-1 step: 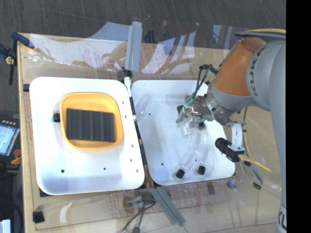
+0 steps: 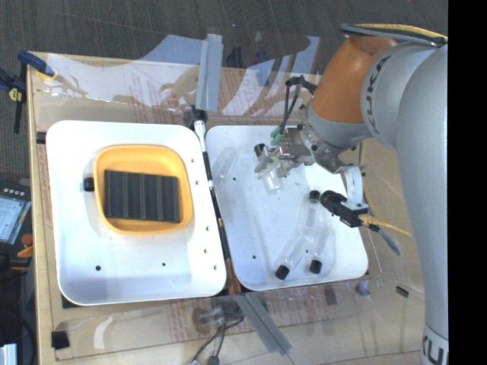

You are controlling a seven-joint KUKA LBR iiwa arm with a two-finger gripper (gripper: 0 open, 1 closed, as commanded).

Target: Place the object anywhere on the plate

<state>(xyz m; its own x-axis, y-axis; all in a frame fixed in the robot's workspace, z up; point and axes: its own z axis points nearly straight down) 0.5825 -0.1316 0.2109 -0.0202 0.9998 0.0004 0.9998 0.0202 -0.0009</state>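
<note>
A: Whereabouts of the object?

B: Hard to pin down. Probably one of the clear tubes [image 2: 298, 251] with black caps, lying low in the right bin [image 2: 251, 268], lower right of centre. Could also be the small clear piece [image 2: 268, 179] just under the gripper [image 2: 271, 158], upper middle of that bin.

A: Gripper open or closed?

B: Cannot tell; too much glare and cable clutter around the tip. Nothing visibly held.

A: And the target?

B: Yellow plate [image 2: 138, 155], rounded square with a raised glossy rim, seated in the left bin [image 2: 76, 268]. Already carrying a dark ribbed block [image 2: 143, 195], matte, covering most of the middle.

A: Likely trouble?

B: Slick, see-through, round plastic: prone to rolling away from a pinch or squirting out. Poor contrast against smooth white, so easy to misjudge. Then a drop onto those ridges or the sloped rim, and possibly a roll off the plate into the bin.
</note>
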